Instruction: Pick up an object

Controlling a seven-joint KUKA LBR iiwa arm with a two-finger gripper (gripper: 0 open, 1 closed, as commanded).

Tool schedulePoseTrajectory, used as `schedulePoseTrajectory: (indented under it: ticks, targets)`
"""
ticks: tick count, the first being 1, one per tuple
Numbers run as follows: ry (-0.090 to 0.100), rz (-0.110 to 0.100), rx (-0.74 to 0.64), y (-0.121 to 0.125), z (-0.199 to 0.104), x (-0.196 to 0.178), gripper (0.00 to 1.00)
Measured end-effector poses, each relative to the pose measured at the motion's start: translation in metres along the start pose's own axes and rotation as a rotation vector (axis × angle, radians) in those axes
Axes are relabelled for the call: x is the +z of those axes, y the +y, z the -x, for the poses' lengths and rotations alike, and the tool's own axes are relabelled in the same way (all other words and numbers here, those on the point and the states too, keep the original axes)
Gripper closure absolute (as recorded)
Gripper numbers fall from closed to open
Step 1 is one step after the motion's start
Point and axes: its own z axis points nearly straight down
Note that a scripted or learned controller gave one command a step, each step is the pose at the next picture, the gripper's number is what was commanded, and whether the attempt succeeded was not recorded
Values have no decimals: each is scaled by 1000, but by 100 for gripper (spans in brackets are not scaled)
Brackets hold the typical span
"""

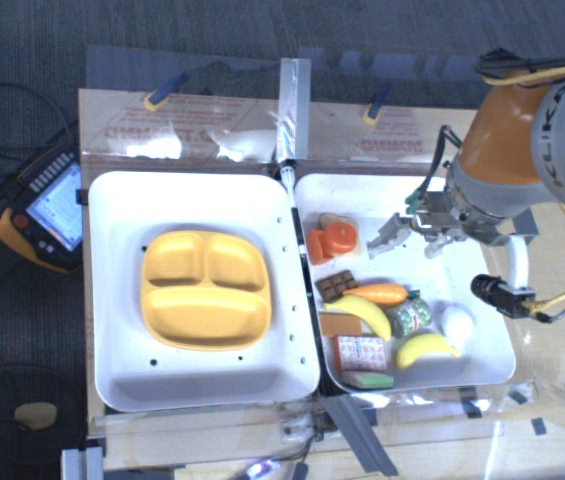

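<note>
The tool [409, 230] is hovering over the right bin [502, 368], at that bin's upper middle, and its fingers are standing spread apart with nothing between them. Behind it the grey arm with its orange band [502, 138] is leaning in across the bin's far right corner.

Nearest the tool, just toward the bin's left wall, an orange-red cup-like piece [338, 236] is sitting beside a flatter red piece. Further down the bin, a carrot [378, 293] is lying across the middle, with a chocolate-brown block [337, 284] at its left end and a banana [360, 313] curving just below it. A green-and-white can [412, 316], a white egg shape [456, 322] and a second yellow fruit [426, 348] are crowding the bin's lower right.

The left bin [102, 298], sharing a wall with the right one, is holding a yellow divided tray [205, 290].

To my eye the cup-like piece is the sensible target: it is standing apart from the clutter. The tool would do well to centre itself squarely over it before dropping, straddling it cleanly, and closing only once the fingers are low around its sides.
</note>
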Motion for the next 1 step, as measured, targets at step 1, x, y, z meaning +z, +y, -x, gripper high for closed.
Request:
schedulePoseTrajectory:
  ticks: [1]
  targets:
    - [-6,15,-49,-60,33,103,0]
